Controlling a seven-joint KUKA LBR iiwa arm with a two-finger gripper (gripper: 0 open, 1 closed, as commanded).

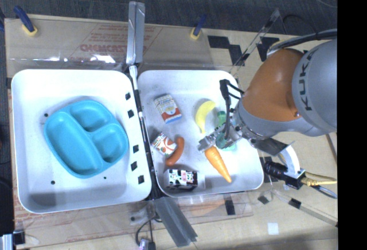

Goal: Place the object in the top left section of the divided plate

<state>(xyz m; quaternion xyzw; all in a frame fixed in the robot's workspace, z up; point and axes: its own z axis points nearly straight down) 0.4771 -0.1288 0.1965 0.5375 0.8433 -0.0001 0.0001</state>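
Jaws just above carrot, R bin.

The gripper hangs low in the right bin, over a green item that is mostly hidden. Touching its lower edge lies the carrot; just up-left of it, the banana. Further left — a sausage, a small carton and a black-and-white box. Well left, in the other bin, sits the blue divided plate.
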